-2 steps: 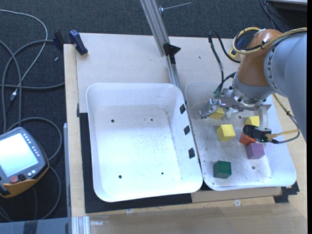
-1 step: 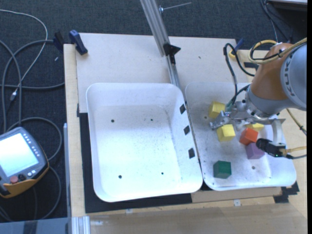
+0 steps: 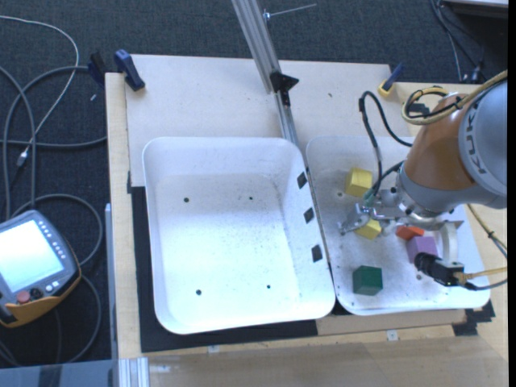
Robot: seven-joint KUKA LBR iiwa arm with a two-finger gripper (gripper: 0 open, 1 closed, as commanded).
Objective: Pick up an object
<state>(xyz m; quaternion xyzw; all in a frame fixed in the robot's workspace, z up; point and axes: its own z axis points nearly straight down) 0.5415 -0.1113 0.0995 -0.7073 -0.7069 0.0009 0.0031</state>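
The right bin (image 3: 339, 164) holds several small objects. A yellow block (image 3: 359, 181) lies near its upper middle. A second yellow block (image 3: 370, 230) sits right under my gripper (image 3: 359, 218), touching it or nearly so. A green cube (image 3: 368, 280) rests near the bin's front edge. An orange piece (image 3: 409, 231) and a pink block (image 3: 423, 246) lie to the right, partly covered by the arm's wrist (image 3: 439, 164). The gripper hangs low over the middle of the right bin, pointing left.
The left bin (image 3: 161, 168) is beside the right one, with black clips (image 3: 308, 214) along the shared rim. A metal pole (image 3: 256, 35) slants over the bench's back. Cables (image 3: 367, 123) trail from the wrist. A teach pendant (image 3: 32, 264) lies on the floor at left.
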